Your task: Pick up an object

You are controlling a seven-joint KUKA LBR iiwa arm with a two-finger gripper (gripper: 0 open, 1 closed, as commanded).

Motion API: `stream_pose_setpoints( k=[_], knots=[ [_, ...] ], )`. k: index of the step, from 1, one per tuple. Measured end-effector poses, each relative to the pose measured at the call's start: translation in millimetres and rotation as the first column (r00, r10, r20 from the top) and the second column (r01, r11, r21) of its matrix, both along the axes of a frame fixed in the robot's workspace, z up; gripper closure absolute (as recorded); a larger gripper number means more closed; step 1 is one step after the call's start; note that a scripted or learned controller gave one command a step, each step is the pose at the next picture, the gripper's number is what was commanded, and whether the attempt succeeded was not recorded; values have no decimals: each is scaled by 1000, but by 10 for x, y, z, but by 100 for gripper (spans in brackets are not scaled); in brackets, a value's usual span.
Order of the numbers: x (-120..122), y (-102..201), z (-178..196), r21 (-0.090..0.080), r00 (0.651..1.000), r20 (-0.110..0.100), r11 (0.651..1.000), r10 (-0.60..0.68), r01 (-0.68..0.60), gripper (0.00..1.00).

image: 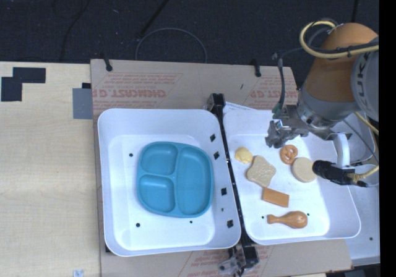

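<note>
While the claw (279, 135) hovers by the pretzel (288, 154) — grip state unclear.

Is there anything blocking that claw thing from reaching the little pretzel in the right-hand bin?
Nothing visible does. The tool hangs right beside the pretzel in the right bin, with no other food piece between them.

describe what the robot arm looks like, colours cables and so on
The arm is bulky and rounded, with a grey body and a wide orange band above the wrist. A yellowish cable loops over the top of the orange part. At its end sits a small dark metal claw. More cables trail off beside it on the right.
</note>
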State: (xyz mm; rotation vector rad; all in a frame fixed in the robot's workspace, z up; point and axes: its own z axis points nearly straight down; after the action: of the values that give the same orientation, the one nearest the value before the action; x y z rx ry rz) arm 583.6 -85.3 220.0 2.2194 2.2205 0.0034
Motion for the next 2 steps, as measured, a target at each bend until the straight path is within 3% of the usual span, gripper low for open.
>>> stream_pose_setpoints(
  k=[1, 2],
  knots=[
    [1, -16, 99, 0, 1000, -4, 1000, -1, 1, 100],
    [-163, 406, 30, 2, 1000, -8, 1000, 2, -2, 100]
  ],
)
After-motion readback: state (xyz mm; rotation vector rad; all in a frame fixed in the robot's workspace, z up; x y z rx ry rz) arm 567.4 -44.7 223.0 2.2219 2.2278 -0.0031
